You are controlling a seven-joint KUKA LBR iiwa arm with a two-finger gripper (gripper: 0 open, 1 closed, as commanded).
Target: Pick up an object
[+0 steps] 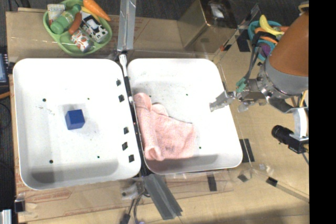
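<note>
- The two-finger gripper (pixel 223 102) hangs over the right bin's (pixel 173 68) right rim; whether it is released or clenched I cannot tell.
- The crumpled pink cloth (pixel 164 134) lies to its left and nearer the camera, long axis running along the bin's left wall.
- The small blue cube (pixel 75 118) sits far beyond, in the left bin (pixel 63 68).

The grey, orange-banded arm (pixel 291 50) is cut off at the frame edge right of the jaws; finger state is too small to be determined.
</note>
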